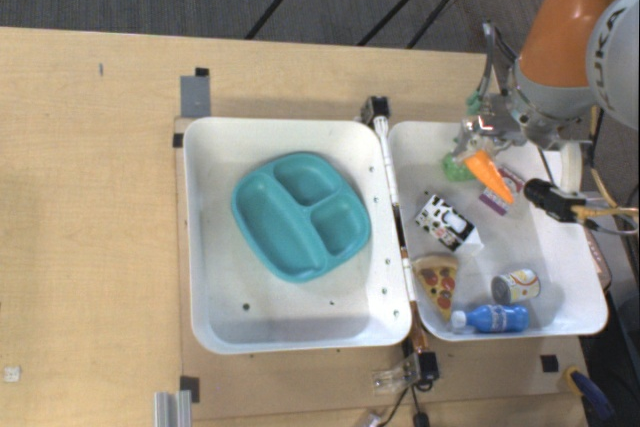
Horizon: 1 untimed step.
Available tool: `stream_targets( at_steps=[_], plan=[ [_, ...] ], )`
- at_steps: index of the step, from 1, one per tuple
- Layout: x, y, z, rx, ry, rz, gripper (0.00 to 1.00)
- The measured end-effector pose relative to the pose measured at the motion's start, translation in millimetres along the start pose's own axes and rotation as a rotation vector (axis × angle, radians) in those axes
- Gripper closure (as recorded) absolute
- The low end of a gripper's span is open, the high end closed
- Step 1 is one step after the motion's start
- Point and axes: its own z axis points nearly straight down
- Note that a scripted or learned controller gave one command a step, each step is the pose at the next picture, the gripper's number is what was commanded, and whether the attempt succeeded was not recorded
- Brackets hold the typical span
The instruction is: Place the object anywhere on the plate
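We see carrot (489,174) lying in right bin (570,315), gripper (480,137) just above; can't tell finger state. Looks light, stiff, slick plastic; we'd pinch mid-body. Plate (300,215) waits in left bin (290,335).

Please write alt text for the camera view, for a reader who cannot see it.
A teal divided plate lies in the left white bin. The arm's gripper hangs over the right bin, above a toy carrot, with a pizza slice, blue bottle and can nearer the front.
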Motion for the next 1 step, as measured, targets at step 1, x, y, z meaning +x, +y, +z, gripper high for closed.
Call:
stream_targets(
  at_steps=[1],
  plan=[
    [108.2,-40.5,-12.0,0.001,0.001,-0.097,1.00]
  ],
)
